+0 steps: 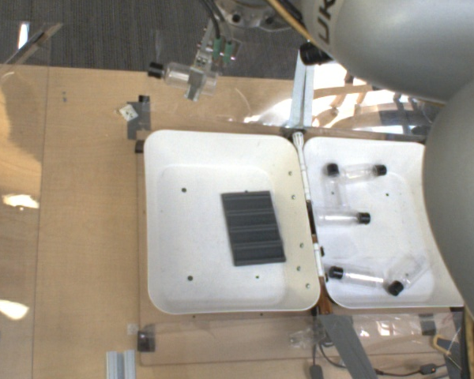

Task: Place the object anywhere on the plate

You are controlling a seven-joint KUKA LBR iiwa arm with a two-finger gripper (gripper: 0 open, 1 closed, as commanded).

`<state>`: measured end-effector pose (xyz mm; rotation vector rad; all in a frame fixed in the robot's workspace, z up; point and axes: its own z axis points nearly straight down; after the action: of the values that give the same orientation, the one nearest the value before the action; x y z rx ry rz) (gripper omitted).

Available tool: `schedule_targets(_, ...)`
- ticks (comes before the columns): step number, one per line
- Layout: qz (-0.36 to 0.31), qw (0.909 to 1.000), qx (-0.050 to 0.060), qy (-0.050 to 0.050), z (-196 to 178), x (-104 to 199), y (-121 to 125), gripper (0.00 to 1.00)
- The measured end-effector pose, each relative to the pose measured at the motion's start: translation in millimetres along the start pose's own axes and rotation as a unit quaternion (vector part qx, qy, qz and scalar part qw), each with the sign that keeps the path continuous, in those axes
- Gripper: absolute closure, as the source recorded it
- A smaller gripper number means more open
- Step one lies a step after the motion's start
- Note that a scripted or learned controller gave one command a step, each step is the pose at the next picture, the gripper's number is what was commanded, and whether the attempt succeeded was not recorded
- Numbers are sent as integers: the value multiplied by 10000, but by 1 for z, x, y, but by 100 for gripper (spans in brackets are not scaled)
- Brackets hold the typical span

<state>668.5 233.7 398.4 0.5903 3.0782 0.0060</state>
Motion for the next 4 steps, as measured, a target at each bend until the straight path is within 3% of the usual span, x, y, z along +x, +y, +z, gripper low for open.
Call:
schedule_targets(1, 2212, 9752, 11, 13, 81, 86, -32, 100)
schedule_targets(2, 4609, 8874, 20, 7, 28, 25, -16, 100)
schedule_targets(3, 5064, 8623, 33, 15, 149, 98, -50, 100)
schedule_targets(4, 5067, 8621, 23, 13, 148, 98, -50, 0)
